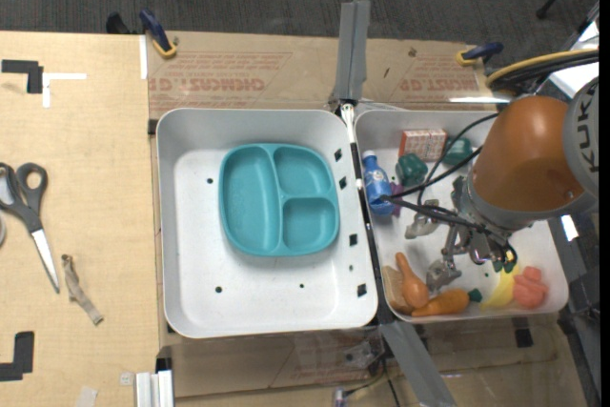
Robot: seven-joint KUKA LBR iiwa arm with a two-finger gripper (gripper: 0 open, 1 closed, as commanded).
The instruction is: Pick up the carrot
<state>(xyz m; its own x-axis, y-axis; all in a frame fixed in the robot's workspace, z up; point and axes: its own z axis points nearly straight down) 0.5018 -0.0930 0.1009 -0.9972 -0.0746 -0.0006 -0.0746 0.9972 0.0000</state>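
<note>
While the gripper [440, 274] hangs open just above the carrot [441, 303], a drumstick [410, 278] and yellow toy [501, 289] crowd it.

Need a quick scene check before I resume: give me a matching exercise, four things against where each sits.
Things:
1. teal divided plate
2. carrot
3. scissors
4. blue bottle

Places:
A. near edge of the right bin
B. on the bench, left of both bins
C. middle of the left bin
D. right bin, by its left wall

Pairs: 1-C, 2-A, 3-B, 4-D
</note>
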